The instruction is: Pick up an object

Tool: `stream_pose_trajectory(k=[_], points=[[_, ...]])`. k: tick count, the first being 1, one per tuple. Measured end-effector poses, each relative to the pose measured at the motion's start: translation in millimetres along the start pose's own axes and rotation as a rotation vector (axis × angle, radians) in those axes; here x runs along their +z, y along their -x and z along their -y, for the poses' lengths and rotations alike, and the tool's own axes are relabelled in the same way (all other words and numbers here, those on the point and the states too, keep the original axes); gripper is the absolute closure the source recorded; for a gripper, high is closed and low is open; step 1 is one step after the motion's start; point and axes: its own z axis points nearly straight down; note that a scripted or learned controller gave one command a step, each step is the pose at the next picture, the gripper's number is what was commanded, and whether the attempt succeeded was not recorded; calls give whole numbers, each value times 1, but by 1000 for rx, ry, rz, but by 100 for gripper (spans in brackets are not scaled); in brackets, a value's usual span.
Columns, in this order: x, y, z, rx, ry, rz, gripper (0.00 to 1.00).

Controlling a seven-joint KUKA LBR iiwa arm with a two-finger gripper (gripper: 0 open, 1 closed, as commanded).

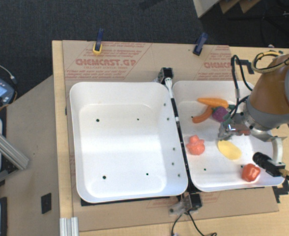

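Observation:
The right bin (203, 180) holds several small toys. An orange carrot-shaped piece (213, 102) lies at the back, with a curved orange-red piece (200, 117) just below it and a purple lump (218, 113) beside them. A pink-red toy (196, 145) lies near the divider. A yellow lemon-like piece (229, 150) rests in the middle, and a red pepper-like toy (250, 172) sits near the front right corner. My gripper (227, 130) hangs low in this bin, between the purple lump and the yellow piece, just above the yellow one. Nothing shows between its fingers.
The left bin (85, 146) lies beside the right one, with a black-edged divider (176, 127) between them. Both stand on a cardboard sheet (134, 55) held by a yellow clamp (98, 44) and a blue clamp (200, 44). Cables (239, 77) trail by the arm.

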Motion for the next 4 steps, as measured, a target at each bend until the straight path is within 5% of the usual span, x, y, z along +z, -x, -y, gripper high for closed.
stream_pose_trajectory(k=[1, 2, 4], points=[[-74, -65, -110, -14, 8, -3, 100], [-68, -2, -50, 4, -14, -3, 100], [-20, 87, 40, 0, -13, -5, 100]])
